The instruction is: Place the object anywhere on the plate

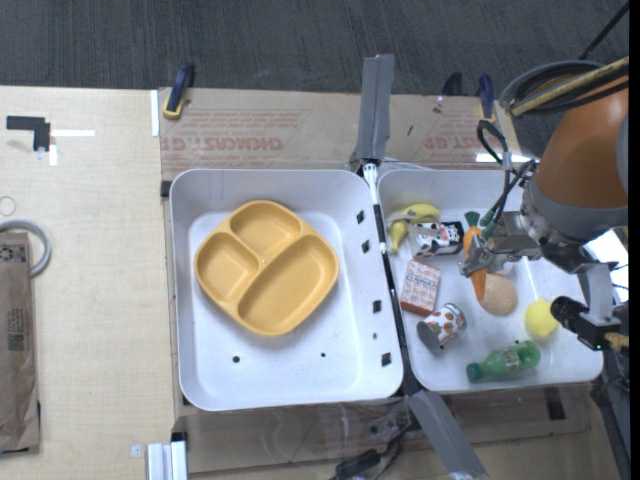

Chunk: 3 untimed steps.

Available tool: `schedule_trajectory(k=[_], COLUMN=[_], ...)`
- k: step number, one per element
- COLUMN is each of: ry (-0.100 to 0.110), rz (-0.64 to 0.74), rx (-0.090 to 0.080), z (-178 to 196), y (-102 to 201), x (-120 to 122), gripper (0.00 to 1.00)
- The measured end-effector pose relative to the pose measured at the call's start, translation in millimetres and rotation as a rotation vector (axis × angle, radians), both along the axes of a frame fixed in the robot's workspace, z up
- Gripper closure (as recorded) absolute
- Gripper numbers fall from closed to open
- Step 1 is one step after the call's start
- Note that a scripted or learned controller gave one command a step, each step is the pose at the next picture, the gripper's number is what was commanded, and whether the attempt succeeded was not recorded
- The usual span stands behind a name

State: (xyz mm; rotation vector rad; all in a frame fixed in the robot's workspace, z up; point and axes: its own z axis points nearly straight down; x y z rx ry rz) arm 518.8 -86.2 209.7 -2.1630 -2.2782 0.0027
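A yellow plate [265, 266] with three compartments lies in the left bin [190, 308], with nothing on it. My gripper [482, 260] hangs low over the right bin [565, 370], just above an orange carrot [479, 286] and beside a tan round piece [499, 296]. The gripper body hides the carrot's upper part. I cannot make out anything held in the gripper.
The right bin also holds a banana [412, 218], a black-and-white cow toy [437, 236], a pink box [421, 286], a small can [445, 323], a green bottle [503, 361] and a yellow lemon [541, 318]. A raised divider [380, 258] separates the bins.
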Motion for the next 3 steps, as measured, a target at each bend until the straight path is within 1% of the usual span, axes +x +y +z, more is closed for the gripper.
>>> schedule_trajectory(k=[1, 2, 3], ry=[0.003, 0.004, 0.003], rz=[0.006, 0.140, 0.139], rx=[0.000, 0.001, 0.000], z=[-3.8, -19.4, -19.3], y=[18.1, 82.3, 82.1], x=[-41.7, -42.0, -41.9], gripper=[1.00, 1.00, 0.00])
